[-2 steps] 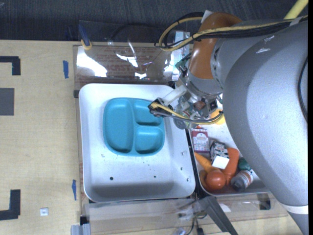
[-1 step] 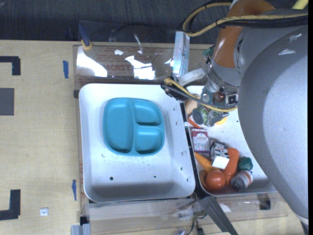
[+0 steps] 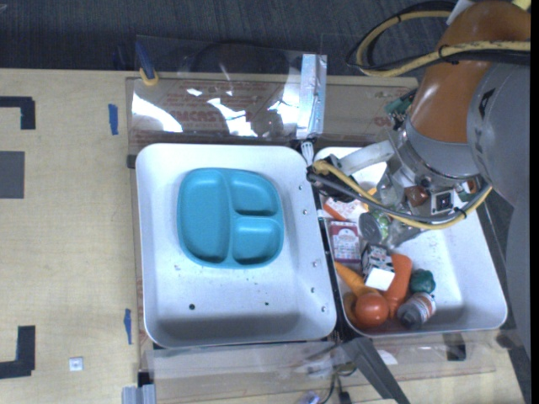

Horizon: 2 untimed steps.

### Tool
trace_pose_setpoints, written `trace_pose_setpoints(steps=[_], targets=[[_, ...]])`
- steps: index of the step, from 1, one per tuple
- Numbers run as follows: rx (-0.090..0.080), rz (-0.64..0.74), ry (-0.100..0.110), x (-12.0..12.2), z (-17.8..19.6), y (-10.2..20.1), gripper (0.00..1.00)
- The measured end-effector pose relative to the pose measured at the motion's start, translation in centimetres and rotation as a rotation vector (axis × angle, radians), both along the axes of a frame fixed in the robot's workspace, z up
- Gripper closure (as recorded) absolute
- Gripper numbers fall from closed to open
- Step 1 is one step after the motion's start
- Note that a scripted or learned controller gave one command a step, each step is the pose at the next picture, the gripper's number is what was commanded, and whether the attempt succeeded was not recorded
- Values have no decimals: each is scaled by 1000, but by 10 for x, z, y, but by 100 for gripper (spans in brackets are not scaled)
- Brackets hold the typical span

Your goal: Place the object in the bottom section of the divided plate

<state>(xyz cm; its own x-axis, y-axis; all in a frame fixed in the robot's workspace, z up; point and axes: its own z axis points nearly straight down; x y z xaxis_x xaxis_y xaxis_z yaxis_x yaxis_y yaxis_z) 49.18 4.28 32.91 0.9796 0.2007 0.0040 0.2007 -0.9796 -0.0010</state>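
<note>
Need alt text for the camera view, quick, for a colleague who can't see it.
The grey and orange arm reaches over the right bin, crowded with small items including a tomato. The left bin holds a blue divided plate.

Illumination is even and moderately bright, from overhead. Strong specular glare breaks across the clear plastic sheet point(image 3: 227, 99) behind the bins, in white patches and streaks. The left bin point(image 3: 160, 301) reads bright, near overexposed along its rim, with soft shading on its inner walls. The blue divided plate point(image 3: 229, 216) shows diffuse sheen and faint shadow in its recesses. The arm point(image 3: 472, 99) casts a soft shadow over the upper part of the right bin point(image 3: 472, 301). Focus is somewhat soft overall; small items in the right bin lack detail. The dark floor at the top is dim and grainy. Edge distortion is slight.
</note>
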Motion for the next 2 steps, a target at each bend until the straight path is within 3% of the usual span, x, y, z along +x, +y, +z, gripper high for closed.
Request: trace_pose_setpoints(steps=[1, 2], targets=[[-1, 6, 2, 8, 39, 164, 100], [-3, -6, 1, 35, 54, 100, 100]])
